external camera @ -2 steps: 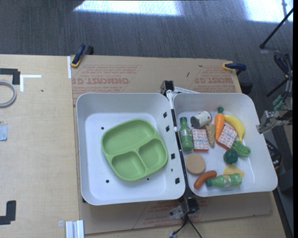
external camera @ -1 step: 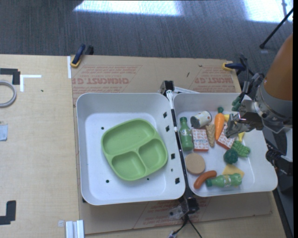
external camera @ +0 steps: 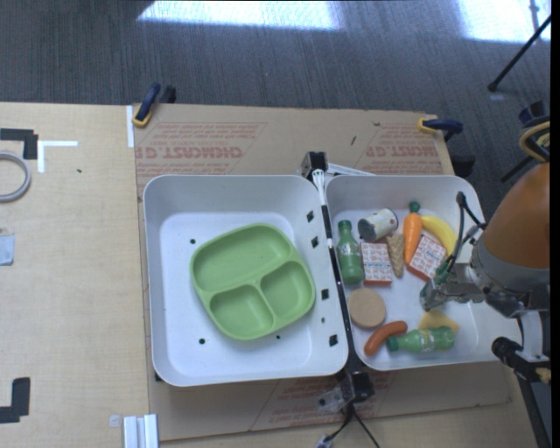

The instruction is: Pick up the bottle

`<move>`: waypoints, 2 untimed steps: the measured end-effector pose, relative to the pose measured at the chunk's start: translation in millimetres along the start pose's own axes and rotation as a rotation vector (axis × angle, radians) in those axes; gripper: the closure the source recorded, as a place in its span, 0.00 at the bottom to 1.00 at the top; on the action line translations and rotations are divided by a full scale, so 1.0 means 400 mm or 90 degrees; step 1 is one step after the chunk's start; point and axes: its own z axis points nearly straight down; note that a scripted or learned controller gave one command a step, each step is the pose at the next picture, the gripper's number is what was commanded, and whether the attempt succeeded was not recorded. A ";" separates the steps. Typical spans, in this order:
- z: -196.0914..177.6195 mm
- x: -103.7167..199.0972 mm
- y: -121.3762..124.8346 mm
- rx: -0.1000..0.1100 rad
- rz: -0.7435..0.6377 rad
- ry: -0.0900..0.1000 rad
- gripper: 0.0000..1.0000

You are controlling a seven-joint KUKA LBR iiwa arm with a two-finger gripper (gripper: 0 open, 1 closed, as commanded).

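Camera view: the dark green plastic bottle [external camera: 349, 255] lies at nine o'clock in the right white bin [external camera: 472, 197]; the tool [external camera: 437, 293], at three o'clock, has an unclear opening.

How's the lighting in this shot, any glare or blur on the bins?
Camera view: even, soft light on the two bins; bright window patches wash out the floor along the top edge; the green plate looks sharp; the arm at right is slightly blurred.
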 end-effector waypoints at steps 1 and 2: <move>-0.314 -0.005 0.003 -0.002 -0.012 -0.001 1.00; -0.356 -0.108 0.003 -0.001 0.156 -0.001 1.00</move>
